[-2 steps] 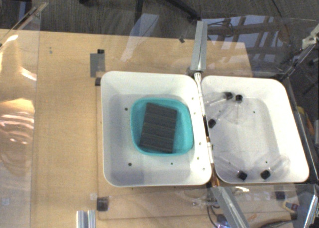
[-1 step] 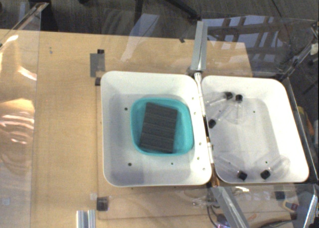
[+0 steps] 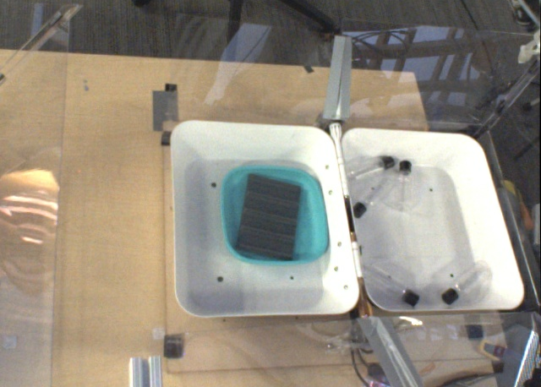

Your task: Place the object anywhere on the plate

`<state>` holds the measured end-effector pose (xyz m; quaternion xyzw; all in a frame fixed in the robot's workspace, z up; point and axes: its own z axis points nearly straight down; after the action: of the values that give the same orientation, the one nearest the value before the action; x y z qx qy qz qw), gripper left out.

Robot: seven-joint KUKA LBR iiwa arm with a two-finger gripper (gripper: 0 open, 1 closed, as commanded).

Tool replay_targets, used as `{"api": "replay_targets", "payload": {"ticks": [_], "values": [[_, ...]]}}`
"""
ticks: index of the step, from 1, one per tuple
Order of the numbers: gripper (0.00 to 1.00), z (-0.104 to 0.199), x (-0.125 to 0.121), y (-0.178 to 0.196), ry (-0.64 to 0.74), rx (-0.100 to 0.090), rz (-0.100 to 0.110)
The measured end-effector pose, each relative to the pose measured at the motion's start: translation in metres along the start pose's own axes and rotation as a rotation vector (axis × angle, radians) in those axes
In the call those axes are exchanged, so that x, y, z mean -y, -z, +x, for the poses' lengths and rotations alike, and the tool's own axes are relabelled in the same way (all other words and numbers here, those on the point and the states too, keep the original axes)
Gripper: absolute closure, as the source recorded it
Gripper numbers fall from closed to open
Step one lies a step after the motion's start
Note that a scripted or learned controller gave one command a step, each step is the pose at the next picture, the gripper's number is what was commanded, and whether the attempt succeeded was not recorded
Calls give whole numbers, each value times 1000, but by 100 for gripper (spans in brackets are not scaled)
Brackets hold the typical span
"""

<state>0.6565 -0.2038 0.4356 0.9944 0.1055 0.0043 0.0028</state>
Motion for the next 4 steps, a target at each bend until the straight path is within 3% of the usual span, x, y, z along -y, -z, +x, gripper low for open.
{"api": "replay_targets", "payload": {"ticks": [3,4], "values": [[0,-1,0,1,-2,1,1],[0,-23,4,1,-4,1,2]]}}
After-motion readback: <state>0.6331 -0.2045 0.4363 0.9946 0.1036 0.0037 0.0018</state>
